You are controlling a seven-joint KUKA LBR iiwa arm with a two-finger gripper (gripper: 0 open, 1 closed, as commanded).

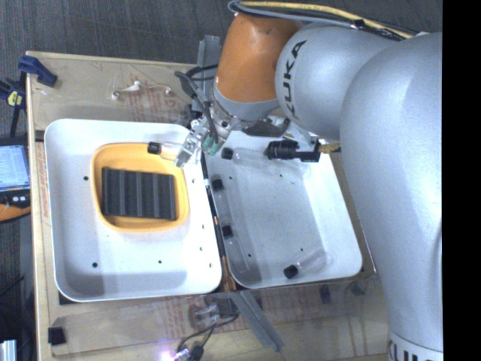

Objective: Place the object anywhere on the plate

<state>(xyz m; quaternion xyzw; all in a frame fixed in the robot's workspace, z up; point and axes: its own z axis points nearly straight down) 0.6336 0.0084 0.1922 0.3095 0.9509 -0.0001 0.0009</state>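
A yellow plate (113, 156) with a dark ribbed centre (139, 194) lies in the left bin (75, 269). My gripper (188, 150) hangs over the plate's upper right rim, close to the wall between the bins. A small clear vial with a black cap (155, 148) sticks out to the left from between the fingertips, just above the plate's rim. The gripper is shut on the vial's clear end. A second clear vial with a black cap (304, 265) lies at the near edge of the right bin (285, 216).
The large grey arm with its orange band (252, 59) covers the right bin's far side and the bench's right part. A black fitting (289, 150) juts from the wrist. Cables and clamps lie along the bench's far and near edges.
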